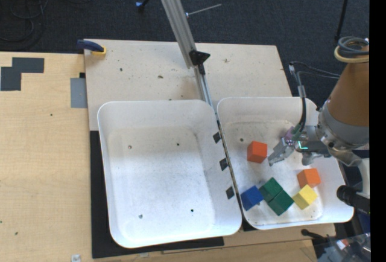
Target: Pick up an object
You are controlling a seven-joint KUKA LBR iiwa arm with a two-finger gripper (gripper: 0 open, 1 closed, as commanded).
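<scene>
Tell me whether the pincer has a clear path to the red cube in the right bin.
Probably yes. The pincer hovers just right of the red cube, which sits apart from the other blocks with bare bin floor around it.

A single fixed camera looks down at a slant from above the tabletop (151, 67), taking in both white bins (114, 116).

arm (353, 98): broad orange band above a grey wrist section
gripper (282, 152): small, grey metal, with a green-lit spot
cable (300, 95): thin, dark, alongside
</scene>
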